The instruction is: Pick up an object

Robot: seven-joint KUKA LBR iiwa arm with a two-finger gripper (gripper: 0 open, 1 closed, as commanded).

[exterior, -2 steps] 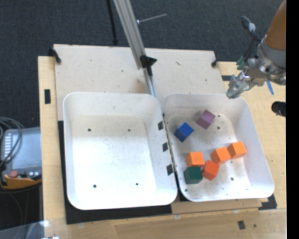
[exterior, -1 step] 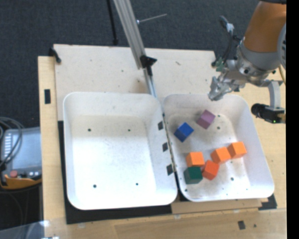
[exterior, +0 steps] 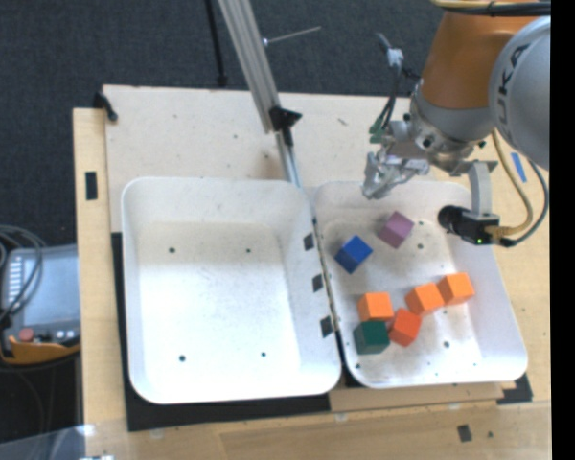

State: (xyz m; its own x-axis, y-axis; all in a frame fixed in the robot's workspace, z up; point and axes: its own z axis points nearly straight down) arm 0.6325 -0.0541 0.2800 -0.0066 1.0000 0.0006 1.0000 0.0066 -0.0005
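**Blocks lie in the right bin, gripper above**

The purple block (exterior: 396, 229) sits in the right bin (exterior: 498, 353), the blue block (exterior: 354, 253) just beside it. Beyond the purple block, over the bin's far rim, hangs the gripper (exterior: 379, 186), fingers nearly together, gripping nothing. Orange blocks (exterior: 426, 300) and a green block (exterior: 371, 336) cluster nearer the camera.

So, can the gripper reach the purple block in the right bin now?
Probably yes. The gripper hangs just above and left of the purple block, which sits apart from the blue block, with nothing lying between.
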